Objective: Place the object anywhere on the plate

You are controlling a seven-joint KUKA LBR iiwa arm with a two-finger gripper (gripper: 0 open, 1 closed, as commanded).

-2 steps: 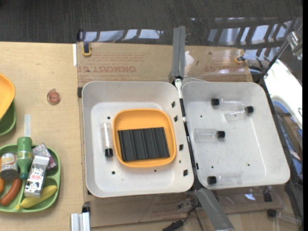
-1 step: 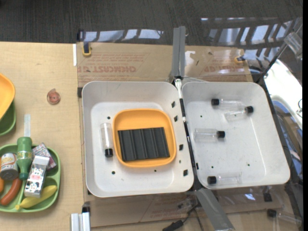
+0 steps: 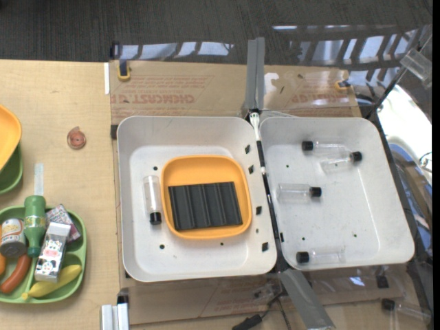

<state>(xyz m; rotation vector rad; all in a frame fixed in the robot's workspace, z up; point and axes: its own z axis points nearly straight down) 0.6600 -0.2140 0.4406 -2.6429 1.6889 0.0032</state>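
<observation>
One vial [image 3: 151, 198] lies just left of the plate [image 3: 205, 168]

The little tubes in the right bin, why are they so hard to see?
In the camera view the vials are clear plastic on the white right bin, so their bodies blend in and the black caps stand out. Bright glare at the right edge washes things out too.

vials: 5 [image 3: 150, 198] | plate: 1 [image 3: 205, 169] | bins: 2 [image 3: 130, 205]
</observation>
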